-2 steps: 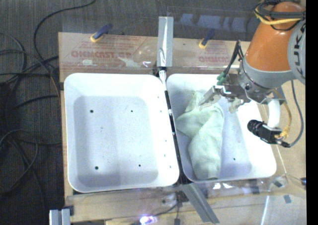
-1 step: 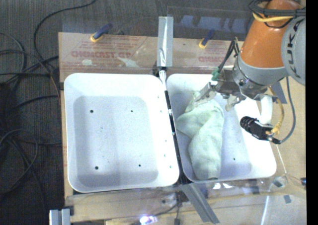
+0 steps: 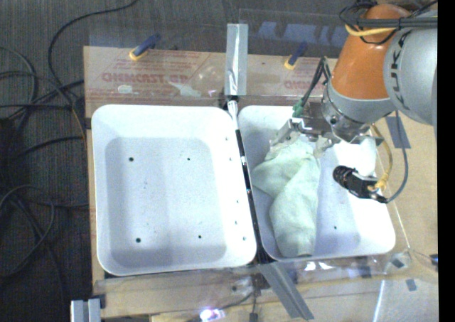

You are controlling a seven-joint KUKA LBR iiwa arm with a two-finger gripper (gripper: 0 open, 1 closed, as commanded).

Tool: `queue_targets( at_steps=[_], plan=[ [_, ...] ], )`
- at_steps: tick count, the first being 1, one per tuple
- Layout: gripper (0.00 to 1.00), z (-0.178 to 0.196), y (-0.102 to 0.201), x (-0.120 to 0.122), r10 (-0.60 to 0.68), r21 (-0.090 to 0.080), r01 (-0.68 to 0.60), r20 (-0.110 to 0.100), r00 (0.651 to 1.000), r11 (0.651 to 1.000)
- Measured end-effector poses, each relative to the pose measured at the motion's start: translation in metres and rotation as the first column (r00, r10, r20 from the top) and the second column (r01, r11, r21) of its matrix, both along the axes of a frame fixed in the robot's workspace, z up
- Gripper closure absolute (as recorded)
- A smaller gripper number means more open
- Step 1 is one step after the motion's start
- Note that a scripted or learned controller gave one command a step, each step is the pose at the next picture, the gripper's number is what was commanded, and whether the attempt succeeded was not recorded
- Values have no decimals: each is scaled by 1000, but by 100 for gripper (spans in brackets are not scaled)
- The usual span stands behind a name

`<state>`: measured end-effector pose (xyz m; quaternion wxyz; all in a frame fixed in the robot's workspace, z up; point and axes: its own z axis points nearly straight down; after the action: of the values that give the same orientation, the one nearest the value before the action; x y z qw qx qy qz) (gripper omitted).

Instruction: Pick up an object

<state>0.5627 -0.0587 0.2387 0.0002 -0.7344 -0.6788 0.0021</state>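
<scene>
1. In the camera view, the task's thing is a pale green cloth. It lies crumpled in the right bin, running from the bin's far side down toward its near wall, close to the divider it shares with the left bin.
2. The gripper hangs over the far end of the cloth, at or just above the fabric. The wrist of the arm covers much of it from this angle, so you cannot tell whether the pincer is spread or pressed together, nor whether any cloth is caught in it.
3. Judging from this, the step in hand is the grasp itself: the tool is placed and the lift is not yet made.
4. To do it well, aim for a raised fold, not a flat patch. A ridge gives the pincer something to bite, and flat fabric tends to slip out.
5. Close fully before you rise, then lift straight up and slowly. The cloth is long and will drape, so its lower end may drag along the bin floor or snag on the divider.
6. Count the pick good only when you see fabric hanging from the tool, clear of the bin.
</scene>
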Motion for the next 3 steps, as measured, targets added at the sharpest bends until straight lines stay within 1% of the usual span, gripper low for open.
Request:
queue_targets(
  at_steps=[1, 2, 3],
  plan=[
    [0, 22, -58, 0, -68, 0, 68, 1, 998, 998],
    [0, 18, -16, 39, -121, 1, 121, 0, 993, 993],
    [0, 10, -126, 40, -208, -2, 208, 0, 978, 978]
  ],
)
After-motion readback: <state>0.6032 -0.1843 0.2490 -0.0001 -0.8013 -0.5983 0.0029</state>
